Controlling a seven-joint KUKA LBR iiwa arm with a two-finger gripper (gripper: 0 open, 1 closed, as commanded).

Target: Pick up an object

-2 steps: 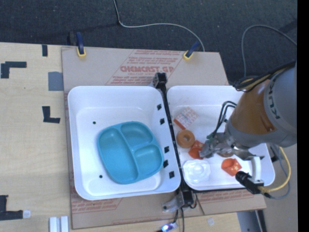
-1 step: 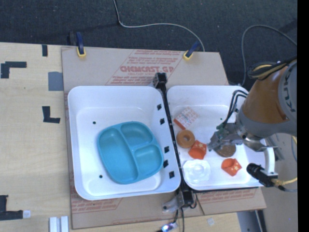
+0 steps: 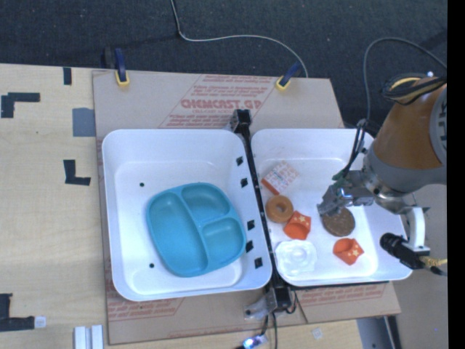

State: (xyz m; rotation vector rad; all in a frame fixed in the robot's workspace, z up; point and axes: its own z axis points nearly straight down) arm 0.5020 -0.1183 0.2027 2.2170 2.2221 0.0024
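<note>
**Gripper low over the brown disc in the right bin**

Camera view: the gripper [image 3: 336, 203] is down inside the right bin [image 3: 320, 140], reaching in from the arm [image 3: 407, 140] with its orange band. The spread of the jaws cannot be told from this angle; the fingers blur into a dark grey cluster, and nothing can be seen caught between them.

Just below and slightly right of the jaws, touching or nearly touching them, lies a flat brown disc [image 3: 339, 224], which looks like the likeliest target. It seems a rigid, light toy piece, thin and low to the floor, so a hold across its rim would need the fingers right down at the bin bottom; a smooth edge could slip out.

Left of the jaws sit a brown ring [image 3: 279, 209], doughnut-like, and an orange block [image 3: 297, 227] just beneath it. Further up and left of the jaws is a small printed packet [image 3: 280, 175], likely soft and thin. Below the jaws rest a clear lidded cup [image 3: 296, 257] to the left and another orange piece [image 3: 348, 250] to the right, both chunkier and probably easier to pinch.

Well left of the jaws, in the left bin [image 3: 116, 151], lies a blue divided tray [image 3: 195, 227], wide and awkward for two fingers.
</note>
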